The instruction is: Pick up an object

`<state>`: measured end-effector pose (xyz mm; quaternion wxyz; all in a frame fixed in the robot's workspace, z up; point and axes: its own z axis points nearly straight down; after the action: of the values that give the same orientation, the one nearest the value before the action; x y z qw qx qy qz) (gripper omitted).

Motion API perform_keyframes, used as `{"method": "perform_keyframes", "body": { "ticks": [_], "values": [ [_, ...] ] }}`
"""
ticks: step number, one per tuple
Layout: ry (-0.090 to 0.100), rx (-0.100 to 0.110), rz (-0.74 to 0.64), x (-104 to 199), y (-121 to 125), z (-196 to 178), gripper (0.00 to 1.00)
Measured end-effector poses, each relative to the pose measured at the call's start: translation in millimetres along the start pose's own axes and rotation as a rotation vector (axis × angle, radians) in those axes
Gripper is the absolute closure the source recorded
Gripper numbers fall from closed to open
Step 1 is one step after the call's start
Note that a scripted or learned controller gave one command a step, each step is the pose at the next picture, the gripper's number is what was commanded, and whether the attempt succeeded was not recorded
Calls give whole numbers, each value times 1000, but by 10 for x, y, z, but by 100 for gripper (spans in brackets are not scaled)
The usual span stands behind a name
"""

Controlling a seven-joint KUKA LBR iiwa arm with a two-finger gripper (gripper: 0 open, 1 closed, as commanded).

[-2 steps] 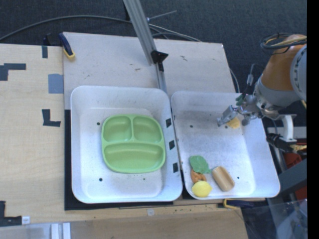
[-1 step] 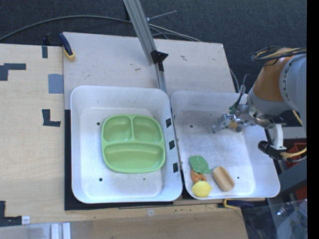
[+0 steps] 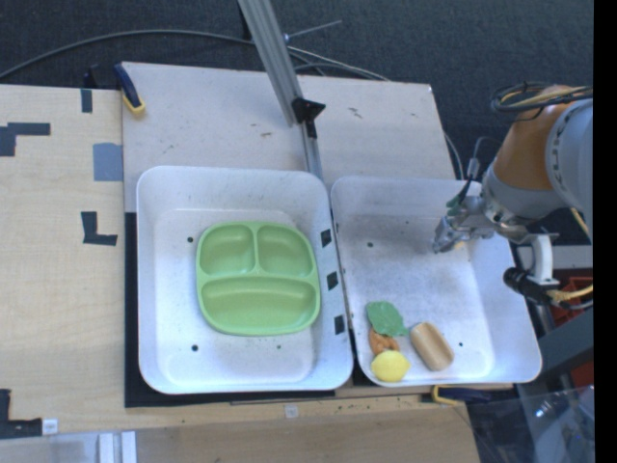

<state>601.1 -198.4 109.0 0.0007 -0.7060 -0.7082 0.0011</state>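
In the right bin (image 3: 405, 258) several small food items lie near the front edge: a yellow lemon (image 3: 389, 366), a tan bread roll (image 3: 431, 345), and a carrot with green leaves (image 3: 385, 324). My gripper (image 3: 447, 234) hangs at the bin's right rear, well behind these items, with nothing visible between its fingers. The grey arm with the orange band (image 3: 530, 157) reaches in from the right. The left bin (image 3: 164, 258) holds a green divided plate (image 3: 257, 278).
A slanted metal pole (image 3: 275, 51) rises behind the bins. A clamp with a yellow tip (image 3: 130, 90) sits at the back left of the bench. Cables run along the rear and beside the arm at right.
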Motion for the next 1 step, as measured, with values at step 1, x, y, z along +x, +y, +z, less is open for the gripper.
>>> {"method": "perform_keyframes", "body": {
  "ticks": [1],
  "values": [
    [-2, -8, 2, -29, -9, -631, 100]
  ]
}}
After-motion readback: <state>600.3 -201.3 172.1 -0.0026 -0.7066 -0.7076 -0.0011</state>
